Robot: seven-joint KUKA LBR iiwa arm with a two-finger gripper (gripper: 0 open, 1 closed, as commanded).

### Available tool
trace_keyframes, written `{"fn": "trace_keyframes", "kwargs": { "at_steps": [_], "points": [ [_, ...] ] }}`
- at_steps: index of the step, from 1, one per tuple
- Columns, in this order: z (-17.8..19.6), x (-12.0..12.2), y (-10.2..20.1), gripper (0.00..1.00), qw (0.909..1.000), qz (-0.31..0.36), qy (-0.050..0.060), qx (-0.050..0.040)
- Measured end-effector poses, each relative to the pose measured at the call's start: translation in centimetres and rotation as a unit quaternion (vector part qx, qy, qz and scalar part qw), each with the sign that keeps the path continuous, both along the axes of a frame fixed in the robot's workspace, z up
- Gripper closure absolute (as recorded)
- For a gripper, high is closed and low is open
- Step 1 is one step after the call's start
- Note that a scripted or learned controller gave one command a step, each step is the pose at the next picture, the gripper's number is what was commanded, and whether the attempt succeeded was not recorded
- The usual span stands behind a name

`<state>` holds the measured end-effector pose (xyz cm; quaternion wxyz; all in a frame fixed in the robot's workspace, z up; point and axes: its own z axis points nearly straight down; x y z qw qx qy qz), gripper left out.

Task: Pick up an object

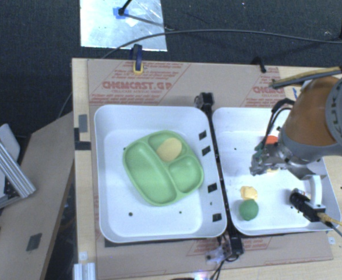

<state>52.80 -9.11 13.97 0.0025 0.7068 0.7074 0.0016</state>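
Over the right shallow white bin (235, 127), your grey gripper (264, 163) hung; you could not tell its state. At five o'clock from it lay a small yellow lump (249, 192), touching a round green ball (249, 209).

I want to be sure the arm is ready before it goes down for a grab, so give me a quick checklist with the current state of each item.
1. Pickable things in the right bin: ok, a small yellow piece and a green ball lie near its front.
2. Gripper over the right bin: ok, it sits above the bin floor.
3. Gripper directly over a target: not ok, both lie nearer the front.
4. Targets apart: cannot tell, they look almost touching.
5. Green divided plate with yellow item: ok, in the left bin.
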Motion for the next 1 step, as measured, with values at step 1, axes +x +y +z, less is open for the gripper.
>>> {"fn": "trace_keyframes", "kwargs": {
  "at_steps": [1],
  "points": [
    [4.35, 0.14, 0.16, 1.00, 1.0000, 0.002, 0.000, 0.0001]
  ]
}}
